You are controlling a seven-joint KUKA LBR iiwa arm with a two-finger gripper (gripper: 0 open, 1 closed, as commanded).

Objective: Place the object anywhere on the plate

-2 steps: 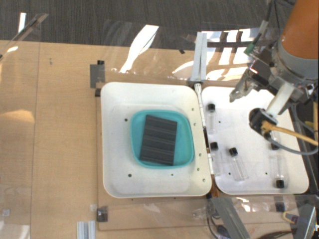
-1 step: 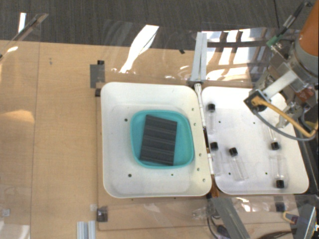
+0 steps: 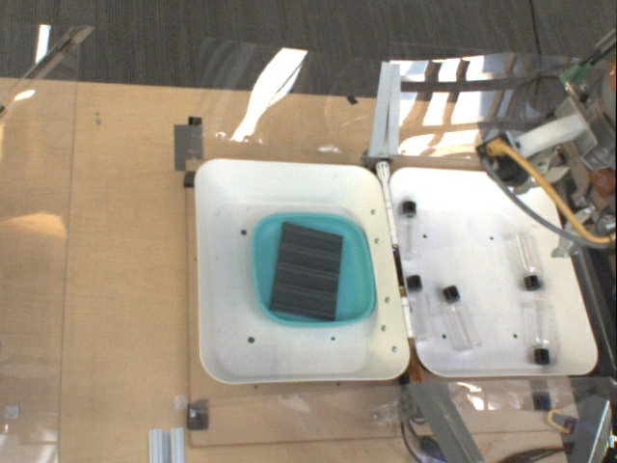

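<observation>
On the left side of the camera view, the wooden bench (image 3: 96,258) is bare apart from reflections on its surface and a small dark bracket (image 3: 190,145) near the upper left corner of the left bin (image 3: 217,258). The left bin is a shallow white tray with rounded corners. A teal plate (image 3: 359,280) lies flat at its centre, well apart from the bin walls on all sides.

The object, a dark grey ridged block (image 3: 307,272), rests flat on the plate. It is rectangular, with ridges running across its width, and it is turned slightly clockwise relative to the bin edges. Its whole outline lies inside the plate rim, with teal visible all round it.

The right bin (image 3: 482,210) sits just beside the left bin, and their inner edges touch along a hinge-like seam. Several small clear vials with black caps (image 3: 449,294) lie scattered on its floor, apart from one another.

At the upper right, the arm (image 3: 564,133) reaches over the far corner of the right bin, with a yellow cable (image 3: 540,186) looping below it. What appears to be the gripper (image 3: 592,189) sits among clutter at the frame edge. Whether it is spread or pressed together cannot be told. Nothing is seen held in it.
</observation>
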